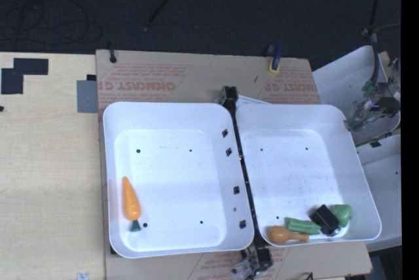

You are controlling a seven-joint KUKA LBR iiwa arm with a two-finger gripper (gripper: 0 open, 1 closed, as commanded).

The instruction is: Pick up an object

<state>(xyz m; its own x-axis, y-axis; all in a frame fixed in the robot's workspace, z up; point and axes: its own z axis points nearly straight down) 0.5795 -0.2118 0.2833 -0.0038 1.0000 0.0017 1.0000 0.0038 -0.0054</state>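
Left bin [118,141] holds carrot [131,199].

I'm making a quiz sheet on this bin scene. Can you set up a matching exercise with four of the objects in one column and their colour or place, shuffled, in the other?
Things:
1. carrot
2. black block
3. pear-shaped toy
4. long green piece

Descriptions:
A. tan-orange, at the near rim of the right bin
B. green, lying between the tan toy and the black item
C. orange with a dark green stem end, alone in the left bin
D. black, resting against a rounded green object in the right bin's near corner

Pairs: 1-C, 2-D, 3-A, 4-B
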